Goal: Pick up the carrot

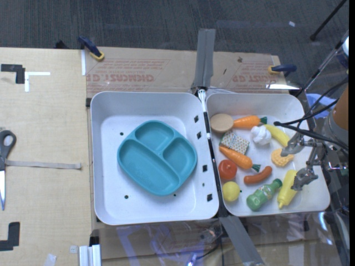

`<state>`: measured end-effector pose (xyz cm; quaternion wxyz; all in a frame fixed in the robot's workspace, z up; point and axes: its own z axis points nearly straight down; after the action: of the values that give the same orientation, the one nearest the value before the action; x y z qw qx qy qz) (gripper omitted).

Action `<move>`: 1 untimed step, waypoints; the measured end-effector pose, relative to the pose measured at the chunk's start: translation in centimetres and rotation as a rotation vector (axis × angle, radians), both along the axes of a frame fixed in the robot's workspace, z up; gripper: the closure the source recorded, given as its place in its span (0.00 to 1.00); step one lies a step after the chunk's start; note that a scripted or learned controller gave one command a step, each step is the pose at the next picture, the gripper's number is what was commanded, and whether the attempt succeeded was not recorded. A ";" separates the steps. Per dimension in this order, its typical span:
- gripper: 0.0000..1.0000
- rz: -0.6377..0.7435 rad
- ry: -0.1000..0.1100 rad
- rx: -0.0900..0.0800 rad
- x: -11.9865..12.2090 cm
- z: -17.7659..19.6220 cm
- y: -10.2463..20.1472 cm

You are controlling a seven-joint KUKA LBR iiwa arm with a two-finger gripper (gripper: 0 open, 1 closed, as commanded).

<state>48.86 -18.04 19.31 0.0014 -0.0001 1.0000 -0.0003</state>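
Brown desk [44, 121] carries two white bins; the left one [100, 148] holds a blue tray [157, 157]. Relative to that tray, a carrot [236, 157] lies to its right in the other bin [319, 201], another carrot [246, 122] beyond it. Farther right, the hand [298, 162] hangs released, grasping nothing.

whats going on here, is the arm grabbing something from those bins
A robot arm reaches in from the right, with its gripper low over the right bin, near its right side. That bin is full of toy food. Two carrots lie further left, one near the middle and one near the back, both untouched on the bin floor. The left bin holds a blue divided plate. Nothing shows between the fingers, so no pick has happened yet.
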 end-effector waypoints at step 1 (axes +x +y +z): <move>0.00 -0.060 -0.002 0.000 3.9 -10.0 3.9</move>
<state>52.76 -14.19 9.28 0.0026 0.0299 0.9995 -0.0004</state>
